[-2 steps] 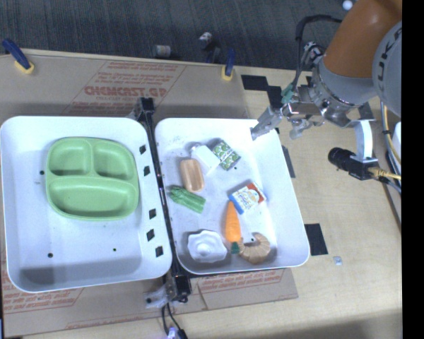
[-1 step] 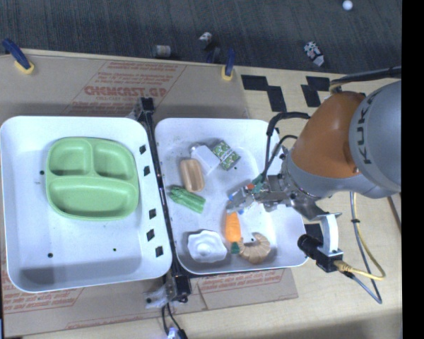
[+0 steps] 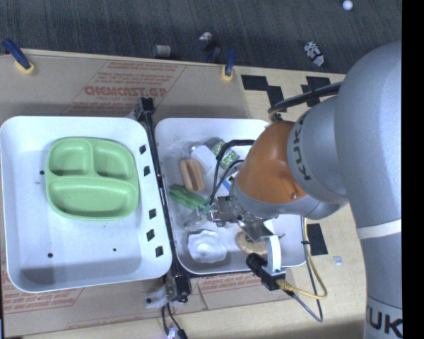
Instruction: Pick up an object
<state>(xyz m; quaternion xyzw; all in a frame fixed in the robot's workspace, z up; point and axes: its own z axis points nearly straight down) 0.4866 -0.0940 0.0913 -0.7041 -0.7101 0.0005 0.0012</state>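
Above the right bin (image 3: 171, 189), our arm (image 3: 325, 168) hides its gripper, so we cannot tell its state. A hot dog (image 3: 191, 174) lies at ten o'clock of the wrist; we judge it light, soft, best pinched mid-length.

We take this for a robotics lab, not a home or shop. The grey arm (image 3: 353, 161) with its orange band (image 3: 268, 171) and loose cables (image 3: 304, 277) reaches over a bench topped with printed cardboard (image 3: 127, 83), held down by blue clamps (image 3: 18, 56). Two white bins (image 3: 21, 260) sit side by side on it, one with a green tray (image 3: 92, 179), the other with mixed small items (image 3: 198, 182). Black-and-white marker squares (image 3: 268, 87) lie on the board, and stray bits litter the dark carpet (image 3: 92, 13) behind
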